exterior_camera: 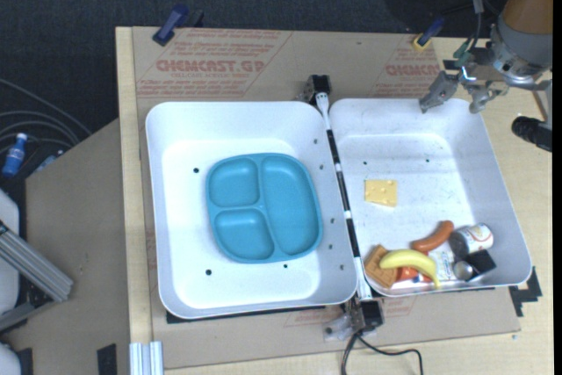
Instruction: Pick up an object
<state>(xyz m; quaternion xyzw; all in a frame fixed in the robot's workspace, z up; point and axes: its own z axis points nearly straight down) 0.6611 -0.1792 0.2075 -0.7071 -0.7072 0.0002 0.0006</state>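
My candidates for picking all sit in the right bin (pixel 492 155). A flat yellow cheese slice (pixel 381 192) lies alone near the middle of its floor, a little toward the left wall. The rest is heaped in the near right corner: a yellow banana (pixel 409 262) on top of an orange piece of toy food (pixel 383 270), a reddish sausage (pixel 433 236) angled just behind the banana, a small white ball (pixel 478 234) with red marks beside the sausage's upper end, and a dark object (pixel 473 264) against the right wall that I cannot identify. The heap's items touch or overlap one another; the cheese is well apart from them.

I see the claw (pixel 457 94) above the right bin's far right corner, fingers spread apart with nothing between them, well apart from cheese and heap.

In the left bin (pixel 171 136), a blue divided plate (pixel 262 206) with three compartments rests at the middle of the floor.

Both bins stand side by side, touching, on a cardboard sheet (pixel 219 57) with red lettering.
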